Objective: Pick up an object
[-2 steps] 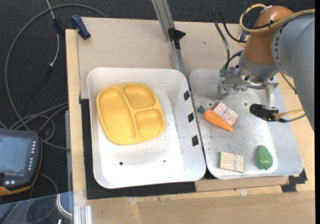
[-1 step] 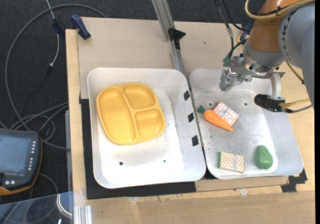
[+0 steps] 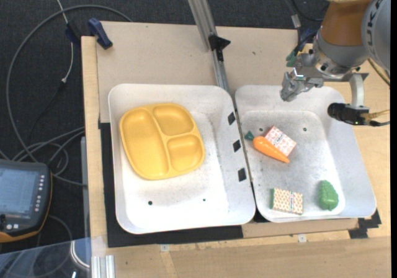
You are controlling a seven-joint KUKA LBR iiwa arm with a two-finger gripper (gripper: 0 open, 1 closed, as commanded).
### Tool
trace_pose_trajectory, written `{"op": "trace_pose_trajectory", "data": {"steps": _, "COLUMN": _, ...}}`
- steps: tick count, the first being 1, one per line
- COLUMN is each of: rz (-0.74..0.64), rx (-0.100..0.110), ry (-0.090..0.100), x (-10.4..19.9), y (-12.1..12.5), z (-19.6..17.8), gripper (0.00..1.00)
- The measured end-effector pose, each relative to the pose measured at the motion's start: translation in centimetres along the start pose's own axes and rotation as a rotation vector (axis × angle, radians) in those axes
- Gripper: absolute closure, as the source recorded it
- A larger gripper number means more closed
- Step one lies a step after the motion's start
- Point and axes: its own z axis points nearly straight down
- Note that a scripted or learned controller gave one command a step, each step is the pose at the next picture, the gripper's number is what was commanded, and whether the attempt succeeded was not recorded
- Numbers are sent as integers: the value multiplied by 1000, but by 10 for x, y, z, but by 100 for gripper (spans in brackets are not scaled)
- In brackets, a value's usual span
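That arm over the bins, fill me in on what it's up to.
The grey and orange arm reaches in from the right, its pincer hovering at the far edge of the right bin with nothing visibly held. In that bin lie a toy carrot touching a small patterned box, a second patterned box and a green item. The left bin holds a yellow divided plate. No pick has happened yet.

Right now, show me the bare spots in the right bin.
Bare floor lies between the carrot and the green toy, and along the far wall under the gripper. Carrot and patterned box crowd the left-middle.
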Motion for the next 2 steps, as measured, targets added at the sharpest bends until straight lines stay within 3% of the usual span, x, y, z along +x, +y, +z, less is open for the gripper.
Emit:
{"op": "trace_pose_trajectory", "data": {"steps": 1, "rz": 1, "rx": 4, "ry": 0, "x": 0, "y": 1, "z": -21, "gripper": 100}}
{"op": "trace_pose_trajectory", "data": {"steps": 2, "rz": -3, "rx": 11, "ry": 3, "x": 48, "y": -25, "z": -27, "gripper": 100}}
